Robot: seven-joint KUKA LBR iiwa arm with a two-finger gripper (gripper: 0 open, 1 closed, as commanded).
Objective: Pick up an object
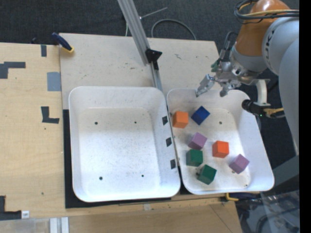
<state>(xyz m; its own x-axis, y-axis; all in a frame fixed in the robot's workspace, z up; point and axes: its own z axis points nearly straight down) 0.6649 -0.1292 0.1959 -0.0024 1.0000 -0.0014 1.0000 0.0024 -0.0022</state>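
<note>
1. Right bin [255,144], near end: dark green cube [207,174], second green cube [194,157] and purple cube [238,163].
2. Mid bin: red-orange cube [220,149], lilac cube [198,141].
3. Far end: orange cube [181,119], blue cube [200,115].
4. Tool [214,89] above bin's far rim, fingers spread apart, holding nothing.
5. Left bin [77,130] beside it.

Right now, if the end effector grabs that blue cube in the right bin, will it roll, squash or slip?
The blue cube has flat faces, so it will probably slide, not roll. It looks rigid, so squashing seems unlikely. The orange cube sits close beside it, so a finger may nudge that one.
</note>
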